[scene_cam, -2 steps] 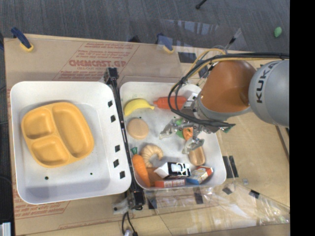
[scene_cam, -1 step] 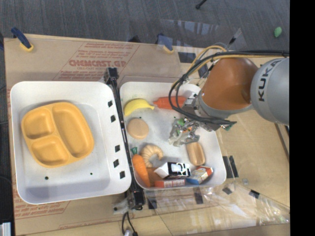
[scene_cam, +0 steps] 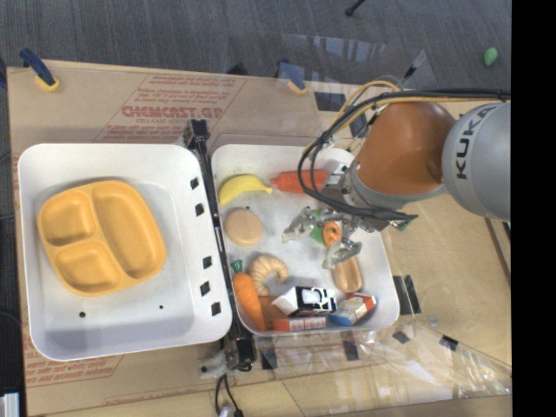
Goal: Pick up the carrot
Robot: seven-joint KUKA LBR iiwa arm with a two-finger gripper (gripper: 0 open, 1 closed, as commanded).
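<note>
The fingers (scene_cam: 323, 234) stand wide around a small orange piece (scene_cam: 332, 232); the carrot (scene_cam: 247, 299) lies well off toward the bin's near-left corner.

A robot lab or test cell; a KUKA arm (scene_cam: 452, 159) with loose cables reaches over a bench (scene_cam: 104, 111) topped with printed cardboard held by blue clamps (scene_cam: 39, 69); two white bins (scene_cam: 52, 337) sit side by side, one with toy food (scene_cam: 261, 272), one with a yellow tray (scene_cam: 100, 235); grey carpet (scene_cam: 174, 16) lies beyond.
</note>
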